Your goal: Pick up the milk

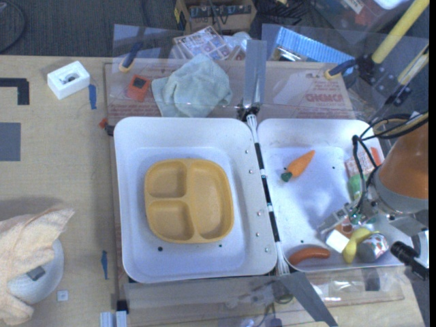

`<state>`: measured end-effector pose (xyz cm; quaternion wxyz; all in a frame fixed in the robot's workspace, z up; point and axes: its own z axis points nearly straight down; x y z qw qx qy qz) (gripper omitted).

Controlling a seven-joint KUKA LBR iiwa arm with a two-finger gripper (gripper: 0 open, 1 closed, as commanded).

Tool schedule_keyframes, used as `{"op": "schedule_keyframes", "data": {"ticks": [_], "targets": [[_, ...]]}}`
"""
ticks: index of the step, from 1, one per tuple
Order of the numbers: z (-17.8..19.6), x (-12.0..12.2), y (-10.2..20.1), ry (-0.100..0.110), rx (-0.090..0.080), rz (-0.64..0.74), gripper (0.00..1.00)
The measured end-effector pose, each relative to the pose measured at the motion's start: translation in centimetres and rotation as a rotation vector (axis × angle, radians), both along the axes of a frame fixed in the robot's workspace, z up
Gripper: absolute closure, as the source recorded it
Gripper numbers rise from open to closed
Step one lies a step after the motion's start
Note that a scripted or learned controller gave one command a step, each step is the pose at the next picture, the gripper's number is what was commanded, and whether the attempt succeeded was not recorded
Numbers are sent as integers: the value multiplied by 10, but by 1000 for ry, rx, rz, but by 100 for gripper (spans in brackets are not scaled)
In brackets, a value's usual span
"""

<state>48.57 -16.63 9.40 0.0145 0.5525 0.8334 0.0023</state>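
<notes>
The milk (337,240) looks like a small white carton lying near the front edge of the right bin (306,131). A yellow banana (355,244) touches its right side, and a grey round object (371,249) lies beyond that. My gripper (349,218) hangs low over the bin's right front part, just above and behind the milk. The arm's orange band (407,163) covers the bin's right side. I see nothing clearly held.
An orange carrot (300,165) lies mid-bin and a red sausage (308,255) at the front. Green and orange items (355,182) sit by the right wall under the cables. The left bin (129,182) holds a yellow divided plate (189,199).
</notes>
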Motion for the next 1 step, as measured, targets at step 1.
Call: {"op": "schedule_keyframes", "data": {"ticks": [1], "targets": [[0, 1, 48, 1, 6, -91, 0]]}}
